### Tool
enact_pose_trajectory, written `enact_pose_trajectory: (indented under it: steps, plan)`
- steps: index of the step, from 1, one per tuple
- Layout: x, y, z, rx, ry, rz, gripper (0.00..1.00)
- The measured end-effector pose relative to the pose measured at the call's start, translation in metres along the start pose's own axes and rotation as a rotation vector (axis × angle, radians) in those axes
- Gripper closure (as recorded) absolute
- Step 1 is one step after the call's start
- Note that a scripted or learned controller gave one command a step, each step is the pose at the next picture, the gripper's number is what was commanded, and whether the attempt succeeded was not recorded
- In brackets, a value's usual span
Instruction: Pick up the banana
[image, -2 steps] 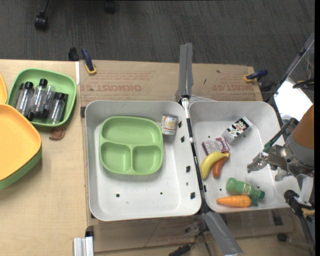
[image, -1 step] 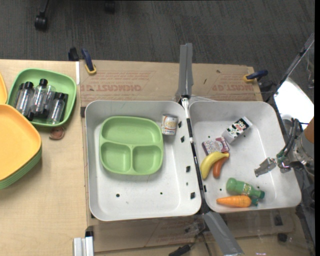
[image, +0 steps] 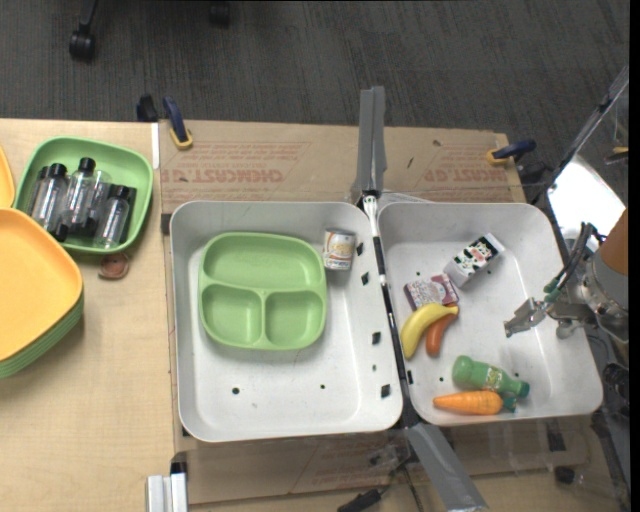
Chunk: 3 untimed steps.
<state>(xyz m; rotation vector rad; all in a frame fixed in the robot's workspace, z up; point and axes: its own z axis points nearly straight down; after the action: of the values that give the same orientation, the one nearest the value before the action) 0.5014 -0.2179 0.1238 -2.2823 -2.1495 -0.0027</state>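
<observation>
So from my remote seat I saw the banana (image: 424, 325) lying in the right bin (image: 530, 225), toward its nine o'clock side near the divider, curved and touching a small red-orange piece (image: 435, 337) at its five o'clock. A pink packet (image: 430, 292) sat just at the banana's twelve o'clock, and a small black-and-white carton (image: 473, 259) lay tilted at about one o'clock from it. Down at five o'clock were a green bottle (image: 487, 377) and, touching it, a carrot (image: 468, 403). The gripper (image: 527, 318) hung over the bin's three o'clock edge, well apart from the banana, with nothing between its fingers; whether they were spread or closed I could not tell (too small and blurred at that edge). In the left bin (image: 200, 400) a green divided plate (image: 264, 290) rested, with a small jar (image: 339, 249) beside it at two o'clock.
</observation>
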Motion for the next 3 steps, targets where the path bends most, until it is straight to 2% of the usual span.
enact_pose_trajectory:
  steps: [1,2,3]
  plan:
    - [0.006,-0.025,0.034,0.001,-0.003,-0.206,0.0]
    - [0.004,-0.006,0.034,0.004,0.009,-0.125,0.0]
    - [0.04,-0.007,0.033,0.0,-0.005,-0.063,0.0]
